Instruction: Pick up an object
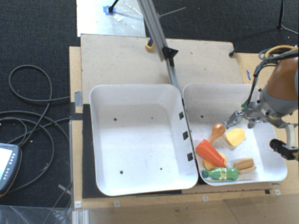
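Black cables (32, 101) on dark carpet, slanted metal pole (154, 24), tablet (8, 167) at left edge

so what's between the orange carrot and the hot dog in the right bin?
In the camera view, a round yellow-orange piece lies between the orange carrot and the hot dog; the carrot partly covers it.

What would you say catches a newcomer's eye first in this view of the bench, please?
Probably the bright cluster of toy foods in the right bin: an orange carrot, a green bottle, a yellow piece and a hot dog, crowded toward its near corner. Next, the arm's gripper hanging just above them, at the bin's right side.
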